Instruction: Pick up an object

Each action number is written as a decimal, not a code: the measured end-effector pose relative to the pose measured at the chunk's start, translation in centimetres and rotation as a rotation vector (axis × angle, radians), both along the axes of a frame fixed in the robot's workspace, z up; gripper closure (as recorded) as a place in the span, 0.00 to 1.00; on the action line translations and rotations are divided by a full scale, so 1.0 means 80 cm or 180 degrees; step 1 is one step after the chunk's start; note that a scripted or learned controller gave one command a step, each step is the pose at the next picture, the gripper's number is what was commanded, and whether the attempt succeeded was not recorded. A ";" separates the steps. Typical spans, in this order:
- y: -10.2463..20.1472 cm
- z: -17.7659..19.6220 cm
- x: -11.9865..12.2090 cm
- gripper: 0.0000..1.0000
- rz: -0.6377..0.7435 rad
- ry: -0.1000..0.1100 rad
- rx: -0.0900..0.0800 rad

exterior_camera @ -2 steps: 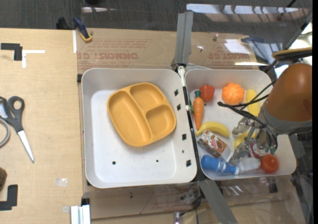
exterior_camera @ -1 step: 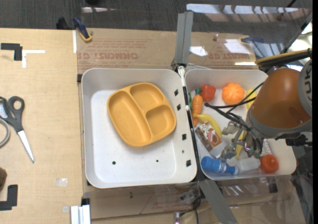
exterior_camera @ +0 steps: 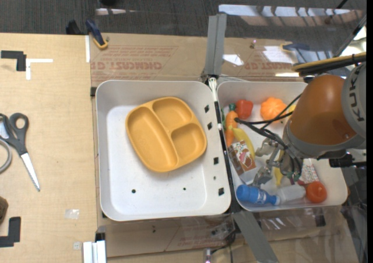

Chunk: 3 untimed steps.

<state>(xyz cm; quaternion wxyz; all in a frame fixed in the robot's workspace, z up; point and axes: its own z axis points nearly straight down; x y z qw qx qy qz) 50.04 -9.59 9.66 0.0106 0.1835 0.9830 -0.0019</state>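
Gripper (exterior_camera: 274, 165): down low in the right bin (exterior_camera: 332, 200), among the clutter near its middle; how wide it stands, impossible to tell from this slanted look, with metal parts and cables tangled over it.
Hold: nothing seen between the tips; no grasp to claim.
Touching: seemingly just above or against the snack packet (exterior_camera: 243, 155) and the yellow object (exterior_camera: 245, 138) on one side, the clear bottle (exterior_camera: 274, 196) with its blue cap (exterior_camera: 247, 195) just below; actual contact unclear.
Arm: orange band (exterior_camera: 317, 113) bulking over the right half of the right bin, hiding whatever lies beneath.
Nearest candidates: bottle lying on its side along the near wall; small red piece (exterior_camera: 315, 192) at its far end; white wrapper (exterior_camera: 308, 171) just beside that.
Farther candidates: orange ball (exterior_camera: 271, 108), red piece (exterior_camera: 244, 108) and carrot-like piece (exterior_camera: 231, 119), toward the far wall, apart from the tool.
Left bin (exterior_camera: 111, 197): yellow divided plate (exterior_camera: 166, 133) alone, tilted, well apart from the tool.
Risk, crowding: likely to close on two things at once, or on an edge only, because the items lie packed and overlapping.
Risk, bottle: round, smooth, lying flat; liable to roll or squirt out of a pinch.
Risk, packet: flat and thin; liable to slip from the tips on lifting.
Risk, sight: true position of the tips hard to judge, so a miss could pass unnoticed.
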 end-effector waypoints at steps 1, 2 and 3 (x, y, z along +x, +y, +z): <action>-0.003 -0.004 0.001 0.00 -0.0193 0.0035 0.0019; 0.000 -0.006 -0.012 0.00 -0.1140 0.0056 0.0034; -0.063 0.119 0.095 0.00 -0.1880 0.0047 0.0036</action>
